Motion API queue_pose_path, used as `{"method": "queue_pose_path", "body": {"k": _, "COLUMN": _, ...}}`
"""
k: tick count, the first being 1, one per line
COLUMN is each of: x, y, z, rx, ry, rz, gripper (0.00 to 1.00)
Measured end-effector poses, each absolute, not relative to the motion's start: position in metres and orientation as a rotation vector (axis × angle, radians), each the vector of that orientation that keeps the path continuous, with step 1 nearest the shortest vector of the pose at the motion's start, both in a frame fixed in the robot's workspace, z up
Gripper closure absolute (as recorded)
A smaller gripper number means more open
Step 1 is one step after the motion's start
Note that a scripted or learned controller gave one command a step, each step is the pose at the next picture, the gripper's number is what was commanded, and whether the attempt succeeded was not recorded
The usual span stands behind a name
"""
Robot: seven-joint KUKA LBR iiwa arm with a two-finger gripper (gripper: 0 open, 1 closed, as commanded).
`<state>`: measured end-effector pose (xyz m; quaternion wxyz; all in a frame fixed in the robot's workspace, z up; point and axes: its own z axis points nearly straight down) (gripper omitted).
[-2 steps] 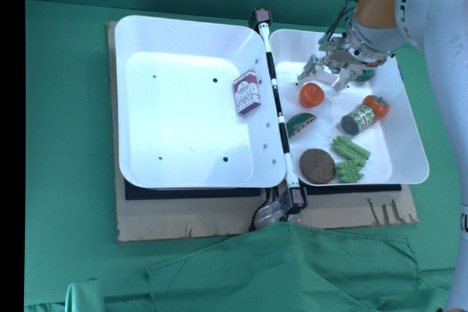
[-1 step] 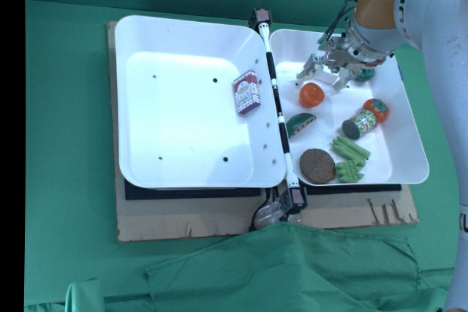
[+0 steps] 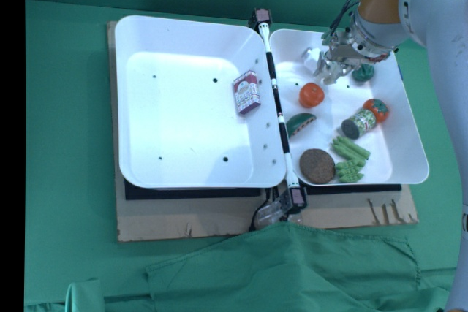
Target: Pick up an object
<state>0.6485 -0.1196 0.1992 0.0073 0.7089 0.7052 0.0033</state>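
Note:
My gripper (image 3: 330, 71) hangs over the back of the right bin (image 3: 409, 157), just above and right of a red tomato (image 3: 311, 94). A pale grey object (image 3: 313, 59) lies against the gripper's left side. A dark green item (image 3: 363, 72) sits just right of the gripper. Nearer the front lie a watermelon slice (image 3: 300, 123), a green can (image 3: 360, 123), a small orange-red fruit (image 3: 376, 109), a brown round patty (image 3: 316, 166) and green pea pods (image 3: 350, 158). Nothing shows between the fingers.
The left bin (image 3: 146, 47) holds a red box (image 3: 247, 92) near its right wall. A black and white divider rail (image 3: 276, 102) runs between the bins. Green cloth (image 3: 292, 267) is bunched along the front of the bench.

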Motion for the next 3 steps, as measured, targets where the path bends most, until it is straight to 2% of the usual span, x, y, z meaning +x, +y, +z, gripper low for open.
{"method": "queue_pose_path", "body": {"k": 3, "x": 0.629, "y": -0.118, "z": 0.358, "rx": 2.217, "ry": 2.211, "rz": 0.01, "gripper": 1.0}}
